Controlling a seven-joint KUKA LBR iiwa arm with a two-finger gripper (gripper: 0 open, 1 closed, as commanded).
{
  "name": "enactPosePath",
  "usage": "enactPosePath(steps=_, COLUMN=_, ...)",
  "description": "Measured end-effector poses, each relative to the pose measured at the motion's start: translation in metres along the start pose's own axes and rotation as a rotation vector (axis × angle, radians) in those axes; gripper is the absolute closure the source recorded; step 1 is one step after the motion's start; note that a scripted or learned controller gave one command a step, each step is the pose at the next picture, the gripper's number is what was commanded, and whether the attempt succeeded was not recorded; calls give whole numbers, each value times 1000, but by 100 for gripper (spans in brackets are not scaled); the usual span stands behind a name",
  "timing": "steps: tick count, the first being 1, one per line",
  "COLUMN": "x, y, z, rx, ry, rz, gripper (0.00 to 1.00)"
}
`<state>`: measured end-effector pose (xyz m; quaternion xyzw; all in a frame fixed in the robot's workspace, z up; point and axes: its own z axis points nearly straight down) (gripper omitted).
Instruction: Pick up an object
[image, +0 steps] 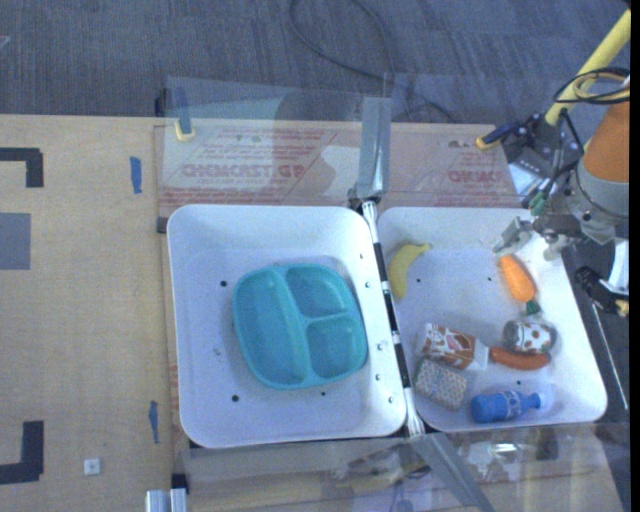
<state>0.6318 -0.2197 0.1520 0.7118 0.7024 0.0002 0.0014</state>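
Left bin (190, 300) has just a teal divided plate (300, 324) sitting in the middle; right bin (585, 395) is where all the pickable stuff is: a banana (405, 266) up against the divider, a brown carton (449, 346) with a tan woven block (441, 384) below it, a blue bottle (508, 404) near the front edge, a spotted thing (529, 333) touching a red-orange piece (520, 359), and a carrot (517, 279) closest to the arm; gripper (540, 232) hovers just above the carrot at the bin's back right corner, honestly can't tell how it's set. My worry: the carrot is round and tilted, so it could roll or squirt out; coming down so close to the bin wall might clip the rim too.
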Motion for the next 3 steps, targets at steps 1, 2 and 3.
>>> enactPosePath(steps=1, x=5, y=-7, z=56, rx=-1, ry=7, rz=3, gripper=0)
enactPosePath(steps=2, x=4, y=-7, z=46, rx=-2, ry=1, rz=2, gripper=100)
enactPosePath(steps=3, x=56, y=35, z=-28, rx=2, ry=1, rz=155, gripper=100)
